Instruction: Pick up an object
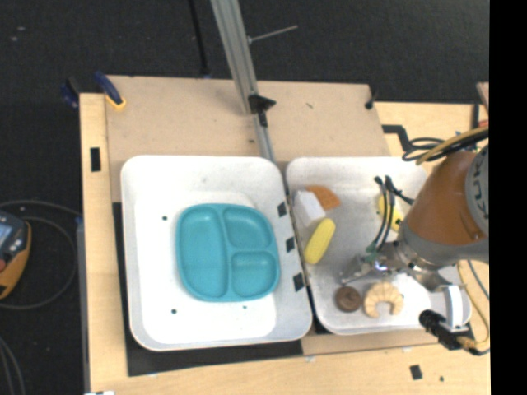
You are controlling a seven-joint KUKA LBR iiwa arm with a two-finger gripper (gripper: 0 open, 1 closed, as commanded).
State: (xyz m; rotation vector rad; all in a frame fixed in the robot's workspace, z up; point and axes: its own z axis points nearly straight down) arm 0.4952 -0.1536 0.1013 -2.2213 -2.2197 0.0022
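We are looking down on 2 white bins on the bench: the left bin (148, 319) is carrying a teal divided plate (227, 251) near its middle, and the right bin (329, 171) is holding the candidates for picking. The arm (449, 208) is bending low over the right bin's near right corner, with the gripper (370, 267) hanging just above a pale croissant-shaped piece (384, 299) and a small brown round piece (347, 299) by the near edge. A yellow banana-like piece (319, 240) is lying along the left wall, touching a white block (308, 206) with an orange piece (324, 196) behind it. To do this well, we are judging that the claw should centre over 1 piece, clear of its neighbour, before closing. We cannot tell how far the claw is open, nor whether it is holding anything; its tips are blurring into wiring.
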